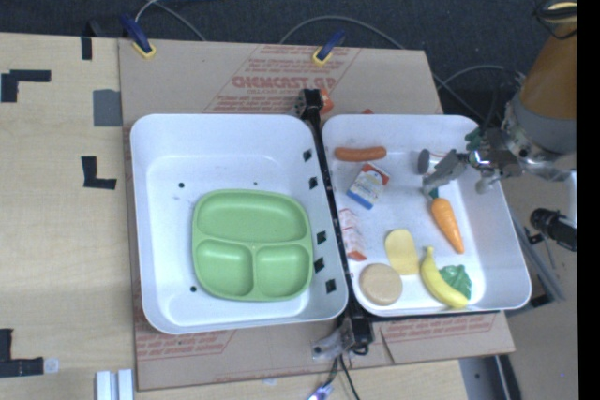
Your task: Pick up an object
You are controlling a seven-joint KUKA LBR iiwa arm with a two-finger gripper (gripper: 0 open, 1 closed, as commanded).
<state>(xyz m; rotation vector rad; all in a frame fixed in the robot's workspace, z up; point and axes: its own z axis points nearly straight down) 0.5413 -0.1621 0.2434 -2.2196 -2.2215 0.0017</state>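
Here the grey arm with its orange band reaches in from the right, and its two-finger gripper hangs over the right-hand shallow white bin, above that bin's far right part. Its dark fingers point left and slightly toward the near side, and nothing shows between them; whether they are spread or closed I cannot tell from this angle.

Just near of the fingertips lies an orange toy carrot, slanting toward the near right. Farther toward the near edge sits a yellow toy banana with a small green leafy piece beside it on the right. A pale yellow rounded block lies left of the banana, and a round tan biscuit-like disc rests at the near left corner. At the far left of this bin a red-brown toy sausage lies crosswise, with a small white, red and blue packet just near of it.

The left-hand shallow white bin holds a light green plastic tray with three compartments, lying flat toward its near side
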